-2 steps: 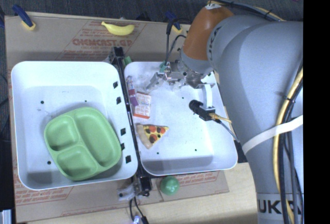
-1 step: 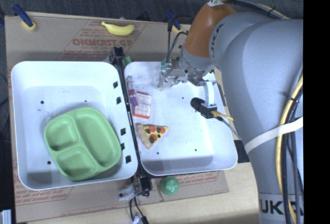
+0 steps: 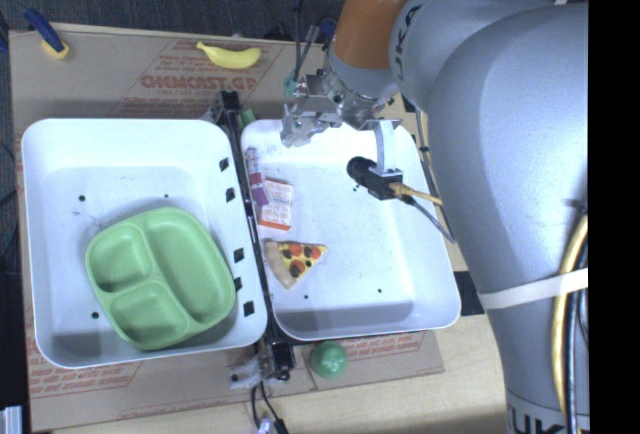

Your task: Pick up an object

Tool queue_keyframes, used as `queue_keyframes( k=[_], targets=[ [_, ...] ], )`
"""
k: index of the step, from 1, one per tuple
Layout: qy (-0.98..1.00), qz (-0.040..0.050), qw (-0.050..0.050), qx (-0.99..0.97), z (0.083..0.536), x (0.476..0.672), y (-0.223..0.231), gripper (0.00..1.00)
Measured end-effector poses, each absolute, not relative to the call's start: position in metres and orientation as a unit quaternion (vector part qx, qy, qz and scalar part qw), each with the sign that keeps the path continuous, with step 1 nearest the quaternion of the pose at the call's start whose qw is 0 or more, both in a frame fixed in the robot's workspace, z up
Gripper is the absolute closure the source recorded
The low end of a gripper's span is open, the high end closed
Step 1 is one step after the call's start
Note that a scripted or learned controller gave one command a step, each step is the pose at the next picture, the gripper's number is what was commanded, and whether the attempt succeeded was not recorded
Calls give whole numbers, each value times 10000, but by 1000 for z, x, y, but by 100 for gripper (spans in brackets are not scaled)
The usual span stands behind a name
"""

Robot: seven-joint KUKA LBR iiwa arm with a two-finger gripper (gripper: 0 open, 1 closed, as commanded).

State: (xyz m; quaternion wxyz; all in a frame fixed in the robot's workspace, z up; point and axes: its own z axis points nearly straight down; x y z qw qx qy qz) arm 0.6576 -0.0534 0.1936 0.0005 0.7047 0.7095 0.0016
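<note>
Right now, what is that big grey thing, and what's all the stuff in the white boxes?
The big grey thing is a robot arm, reaching in from the right. One camera looks down on it from above. At the arm's end is a gripper, the part that grabs. It hangs over the far corner of the right bin. In that bin lie a toy pizza slice and a red-and-white packet. The left bin holds a green plate with three sections. Outside the bins are a yellow banana and a green ball. I see nothing in the gripper; its job is to pick something up.
</note>
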Motion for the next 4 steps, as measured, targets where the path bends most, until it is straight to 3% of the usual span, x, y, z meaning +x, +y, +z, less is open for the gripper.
queue_keyframes(
  k=[1,2,3,4],
  targets=[
    [7091,1,-3,7051,192,657,-55,0],
    [7090,-27,-19,7052,90,655,-96,0],
    [7100,-18,-12,7042,102,656,-96,100],
    [7094,10,4,7048,193,657,-36,100]
  ],
)
